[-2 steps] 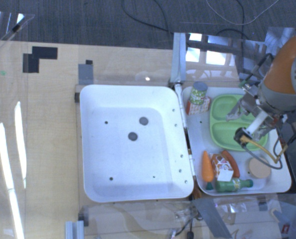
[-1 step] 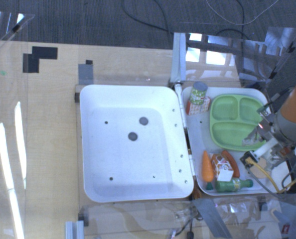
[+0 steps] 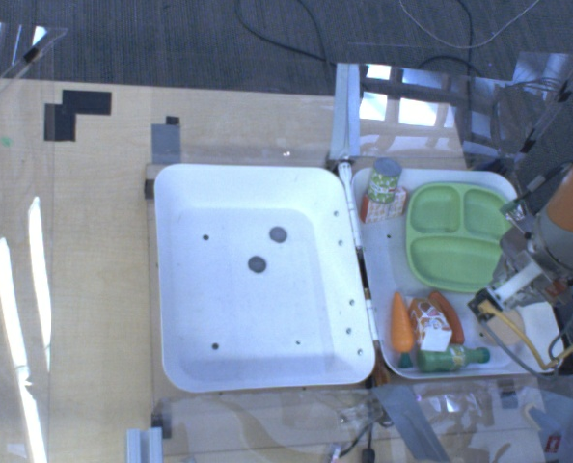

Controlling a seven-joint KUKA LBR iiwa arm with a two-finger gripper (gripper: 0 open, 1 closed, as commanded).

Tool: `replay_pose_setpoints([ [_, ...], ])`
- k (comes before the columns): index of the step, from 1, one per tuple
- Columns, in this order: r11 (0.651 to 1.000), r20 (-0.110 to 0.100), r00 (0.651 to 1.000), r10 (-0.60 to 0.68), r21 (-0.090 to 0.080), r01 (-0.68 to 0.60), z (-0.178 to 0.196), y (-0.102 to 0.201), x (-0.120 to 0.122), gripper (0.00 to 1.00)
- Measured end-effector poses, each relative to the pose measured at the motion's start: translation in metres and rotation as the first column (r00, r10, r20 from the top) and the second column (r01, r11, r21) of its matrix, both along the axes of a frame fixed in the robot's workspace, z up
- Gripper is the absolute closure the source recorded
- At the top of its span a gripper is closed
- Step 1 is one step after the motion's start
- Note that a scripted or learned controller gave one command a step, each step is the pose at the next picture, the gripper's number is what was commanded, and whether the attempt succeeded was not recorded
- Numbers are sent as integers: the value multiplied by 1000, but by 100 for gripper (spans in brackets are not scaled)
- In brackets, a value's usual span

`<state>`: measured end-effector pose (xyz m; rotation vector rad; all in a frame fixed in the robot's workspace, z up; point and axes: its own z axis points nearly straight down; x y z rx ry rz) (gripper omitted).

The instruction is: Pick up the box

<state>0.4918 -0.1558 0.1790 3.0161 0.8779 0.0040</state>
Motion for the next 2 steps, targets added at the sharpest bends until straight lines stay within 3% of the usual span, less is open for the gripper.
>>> replay_pose_setpoints([
  [1,982,-1,982,188,-2,-188,-23,-50,19,100],
  [2,982,-1,982,188,-1,-188,-23,-50,19,0],
])
